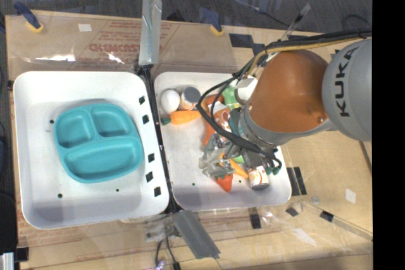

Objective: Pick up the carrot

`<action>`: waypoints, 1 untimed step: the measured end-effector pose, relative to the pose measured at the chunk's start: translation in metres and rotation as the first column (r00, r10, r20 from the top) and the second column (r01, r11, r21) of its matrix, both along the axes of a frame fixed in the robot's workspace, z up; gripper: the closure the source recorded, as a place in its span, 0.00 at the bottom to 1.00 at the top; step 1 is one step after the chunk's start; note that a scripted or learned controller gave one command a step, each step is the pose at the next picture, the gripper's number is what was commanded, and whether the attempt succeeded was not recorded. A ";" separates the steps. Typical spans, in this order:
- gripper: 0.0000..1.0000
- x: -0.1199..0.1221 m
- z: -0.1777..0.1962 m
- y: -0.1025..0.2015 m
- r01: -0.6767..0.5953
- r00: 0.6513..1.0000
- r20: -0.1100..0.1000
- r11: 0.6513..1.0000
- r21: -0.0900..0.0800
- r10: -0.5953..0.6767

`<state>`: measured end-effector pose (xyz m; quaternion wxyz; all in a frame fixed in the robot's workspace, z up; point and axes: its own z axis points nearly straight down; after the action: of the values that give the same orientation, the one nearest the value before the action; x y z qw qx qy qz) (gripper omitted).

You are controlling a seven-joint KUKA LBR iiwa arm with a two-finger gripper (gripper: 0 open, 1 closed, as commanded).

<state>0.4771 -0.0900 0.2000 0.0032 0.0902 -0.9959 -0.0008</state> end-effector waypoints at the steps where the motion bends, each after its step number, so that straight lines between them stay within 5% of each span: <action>1: 1.00 0.039 0.141 -0.005 -0.165 0.986 0.018 0.986 -0.006 0.165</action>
<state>0.5159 -0.0949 0.3414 -0.0058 0.1725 -0.9850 0.0028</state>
